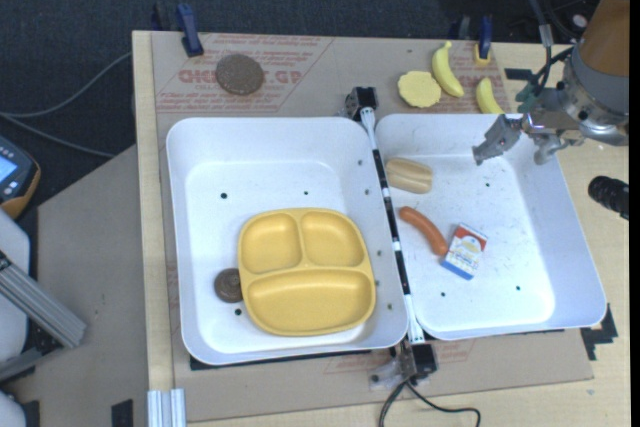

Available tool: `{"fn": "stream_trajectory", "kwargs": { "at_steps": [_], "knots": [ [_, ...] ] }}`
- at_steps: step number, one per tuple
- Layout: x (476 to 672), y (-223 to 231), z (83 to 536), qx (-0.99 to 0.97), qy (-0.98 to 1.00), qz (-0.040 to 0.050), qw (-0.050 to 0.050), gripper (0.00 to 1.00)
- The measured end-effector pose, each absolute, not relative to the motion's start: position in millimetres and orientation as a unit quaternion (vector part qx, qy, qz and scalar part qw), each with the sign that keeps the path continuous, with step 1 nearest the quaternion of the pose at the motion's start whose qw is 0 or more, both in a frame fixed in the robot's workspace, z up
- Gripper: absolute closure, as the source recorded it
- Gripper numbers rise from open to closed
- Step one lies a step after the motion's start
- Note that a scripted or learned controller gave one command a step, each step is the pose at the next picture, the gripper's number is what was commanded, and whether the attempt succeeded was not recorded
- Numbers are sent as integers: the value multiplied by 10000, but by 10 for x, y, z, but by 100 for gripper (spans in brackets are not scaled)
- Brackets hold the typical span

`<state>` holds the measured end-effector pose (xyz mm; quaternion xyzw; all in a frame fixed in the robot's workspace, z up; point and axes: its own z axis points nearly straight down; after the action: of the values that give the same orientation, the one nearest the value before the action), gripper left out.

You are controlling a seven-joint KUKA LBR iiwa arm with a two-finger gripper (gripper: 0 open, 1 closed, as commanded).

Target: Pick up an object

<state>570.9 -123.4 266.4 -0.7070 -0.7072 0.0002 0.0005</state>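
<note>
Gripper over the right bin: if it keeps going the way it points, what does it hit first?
The gripper seems to point down over the back of the right white bin, so most likely bare bin floor. The tan bread roll lies clear to its left. Depth is hard to judge from this slanted view.

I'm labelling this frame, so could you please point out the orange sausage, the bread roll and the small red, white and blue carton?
Orange sausage (424, 229), camera view, mid-length.
Tan bread roll (409, 176), camera view, top centre.
Small red, white and blue carton (464, 251), camera view, face centre.
</note>
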Motion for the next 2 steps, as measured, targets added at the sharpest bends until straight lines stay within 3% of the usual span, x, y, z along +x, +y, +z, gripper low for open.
{"fn": "stream_trajectory", "kwargs": {
  "at_steps": [1,2],
  "knots": [
    [5852,-892,803,-7061,-7081,36,63,0],
    [5073,-1019,837,-7088,-7054,26,43,0]
  ]
}}
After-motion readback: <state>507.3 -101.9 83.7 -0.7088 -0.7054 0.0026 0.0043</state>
